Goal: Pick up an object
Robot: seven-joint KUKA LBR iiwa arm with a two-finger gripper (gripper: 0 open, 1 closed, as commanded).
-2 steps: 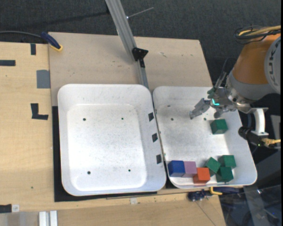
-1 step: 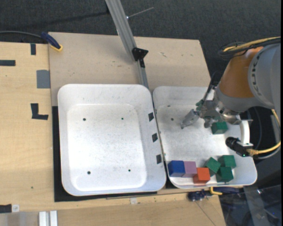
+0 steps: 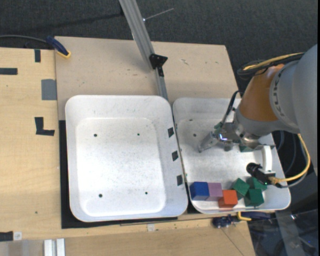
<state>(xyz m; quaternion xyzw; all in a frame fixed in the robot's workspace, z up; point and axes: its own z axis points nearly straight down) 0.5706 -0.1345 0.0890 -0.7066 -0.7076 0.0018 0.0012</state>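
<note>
A: Why is the gripper (image 3: 209, 141) hanging over bare floor in the right bin (image 3: 202, 113)?

B: My guess is it's mid-approach. Its fingers (image 3: 204, 144) look spread apart with nothing between them, and the pieces sit well apart from it, huddled along the bin's near edge toward the table's front right corner.

A: What's in there?

B: A blue block (image 3: 199, 190), a lilac block (image 3: 215, 190), an orange block (image 3: 229, 197) and green blocks (image 3: 249, 191), touching one another. The left bin (image 3: 74, 143) carries nothing I can make out.

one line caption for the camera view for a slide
KUKA arm's gripper hovers over the right bin, apart from the blocks clustered at its near edge, blue block leftmost.
</note>
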